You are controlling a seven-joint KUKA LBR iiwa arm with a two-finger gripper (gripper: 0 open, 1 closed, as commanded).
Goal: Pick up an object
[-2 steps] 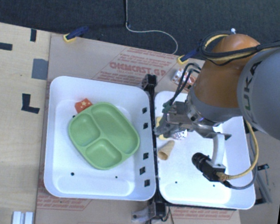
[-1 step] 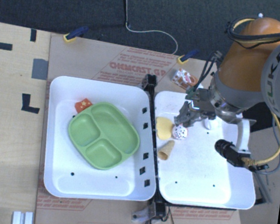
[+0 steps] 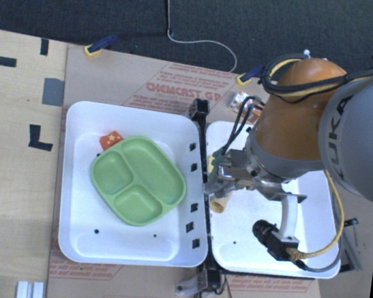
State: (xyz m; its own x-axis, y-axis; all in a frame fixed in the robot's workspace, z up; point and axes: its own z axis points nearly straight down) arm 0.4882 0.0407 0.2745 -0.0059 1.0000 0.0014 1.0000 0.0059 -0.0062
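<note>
The arm's gripper (image 3: pixel 222 179) hangs over the left edge of the right bin (image 3: pixel 324 199), close to the divider between the bins. A small tan object (image 3: pixel 218 203) lies just below the gripper on the bin floor; whether it is touched I cannot make out. In the left bin (image 3: pixel 77 164) rests a green divided plate (image 3: pixel 138 179). A small orange-red block (image 3: pixel 110 140) peeks out at the plate's upper left edge. The bulky grey and orange wrist hides most of the right bin's middle.
A black fitting with a yellow cable (image 3: pixel 273 240) hangs from the arm over the right bin's front. Black clips (image 3: pixel 199 109) mark the divider between the bins. Both bins sit on a cardboard sheet (image 3: pixel 175 85).
</note>
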